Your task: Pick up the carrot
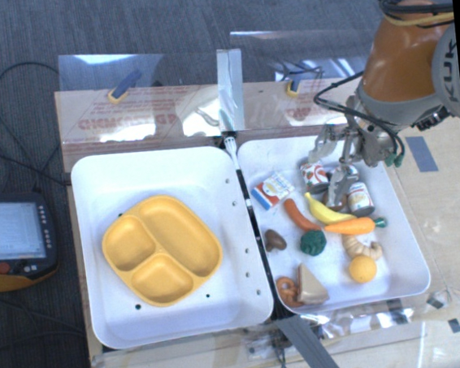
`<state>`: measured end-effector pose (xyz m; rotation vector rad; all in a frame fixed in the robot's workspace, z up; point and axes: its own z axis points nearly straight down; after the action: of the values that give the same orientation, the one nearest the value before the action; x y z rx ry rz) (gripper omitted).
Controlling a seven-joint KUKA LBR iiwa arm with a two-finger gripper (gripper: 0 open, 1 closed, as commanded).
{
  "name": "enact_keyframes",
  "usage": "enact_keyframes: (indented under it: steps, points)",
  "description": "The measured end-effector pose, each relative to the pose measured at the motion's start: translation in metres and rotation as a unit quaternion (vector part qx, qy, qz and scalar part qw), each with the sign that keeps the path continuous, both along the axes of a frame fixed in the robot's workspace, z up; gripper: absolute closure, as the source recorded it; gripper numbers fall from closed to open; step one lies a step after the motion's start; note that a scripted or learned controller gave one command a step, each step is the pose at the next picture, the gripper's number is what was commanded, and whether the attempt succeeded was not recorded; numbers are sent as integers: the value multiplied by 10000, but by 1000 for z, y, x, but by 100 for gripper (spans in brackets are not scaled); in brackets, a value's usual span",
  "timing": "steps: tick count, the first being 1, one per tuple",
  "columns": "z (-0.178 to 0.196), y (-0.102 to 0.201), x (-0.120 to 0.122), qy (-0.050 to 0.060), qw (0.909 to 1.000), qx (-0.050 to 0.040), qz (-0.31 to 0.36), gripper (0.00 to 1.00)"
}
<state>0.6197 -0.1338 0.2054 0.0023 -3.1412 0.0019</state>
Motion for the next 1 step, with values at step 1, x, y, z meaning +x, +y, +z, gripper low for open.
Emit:
enact_keyframes:
  steps: [1]
  points:
    - [-111, -9, -55, -20, 9996, 3, -282, 0]
